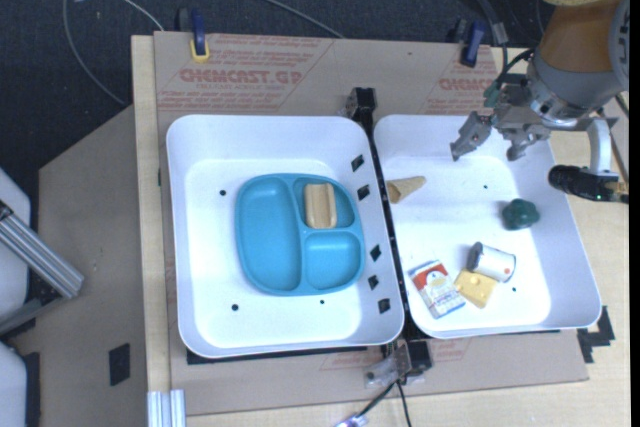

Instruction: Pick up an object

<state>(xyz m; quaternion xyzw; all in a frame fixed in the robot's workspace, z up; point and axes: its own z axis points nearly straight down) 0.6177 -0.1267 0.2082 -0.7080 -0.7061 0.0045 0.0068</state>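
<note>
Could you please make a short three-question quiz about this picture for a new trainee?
1. True or false: the tan block lies in a compartment of the blue tray.
2. Which thing in the right bin lies nearest the divider between the bins? A) green lump B) tan wedge C) small can
3. Fill in: the claw is above the ___ bin.

Key: 1 true. 2 B. 3 right; its open fingers hold nothing.
</note>
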